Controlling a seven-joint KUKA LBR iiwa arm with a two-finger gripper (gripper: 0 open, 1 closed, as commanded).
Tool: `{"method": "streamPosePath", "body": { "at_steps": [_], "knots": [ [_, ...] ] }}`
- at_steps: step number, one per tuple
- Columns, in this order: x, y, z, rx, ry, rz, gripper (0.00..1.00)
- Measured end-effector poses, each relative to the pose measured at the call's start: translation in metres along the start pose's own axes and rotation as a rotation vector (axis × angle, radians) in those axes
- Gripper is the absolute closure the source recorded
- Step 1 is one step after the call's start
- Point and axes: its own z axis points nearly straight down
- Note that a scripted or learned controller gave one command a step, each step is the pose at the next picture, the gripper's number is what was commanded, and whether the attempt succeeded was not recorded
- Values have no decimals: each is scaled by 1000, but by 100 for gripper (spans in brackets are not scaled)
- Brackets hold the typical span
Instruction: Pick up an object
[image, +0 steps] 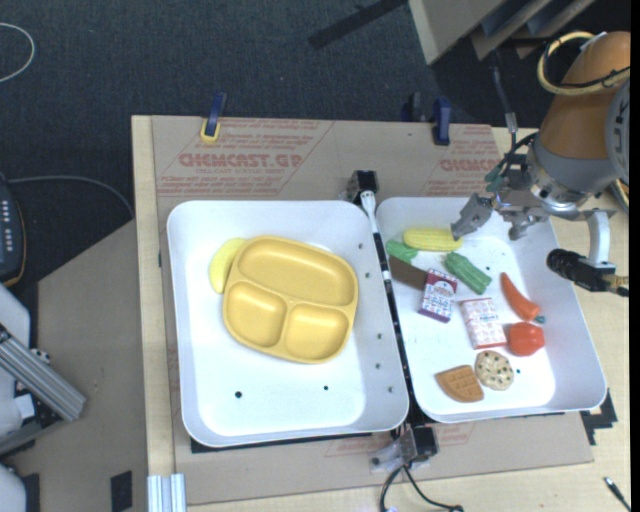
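Camera view: looked down at a slant on two white bins set side by side on a bench. Left bin (200, 330): held a yellow divided tray (290, 297), three compartments, with a yellow disc (222, 263) tucked partly under its left edge. Right bin (575, 350): held small toy foods, none lifted. Corn cob (432, 239) near the top, a green piece (400, 249) just left of it, a brown bar (407, 270) below that. Green pickle (467, 271) tilted beside a small red-and-white box (438, 295). A second red-and-white packet (483, 322) lower down. Carrot (518, 296) and red tomato (526, 338) toward the right side. Round cookie (494, 369) and a brown toast slice (460, 383) near the front, touching or nearly so. Arm (585, 110) reached in from the right, grey with an orange band. Gripper (495, 218) hung over the top of the right bin, just right of the corn cob; fingers (470, 217) spread apart, nothing between them.
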Motion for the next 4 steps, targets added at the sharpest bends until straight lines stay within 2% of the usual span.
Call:
{"method": "streamPosePath", "body": {
  "at_steps": [1,2,3,4],
  "knots": [
    [4,-4,63,6,1,0,0],
    [5,0,97,-11,0,2,0],
    [5,-3,89,-4,-2,0,100],
    [-1,-3,44,-6,-2,1,100]
  ]
}}
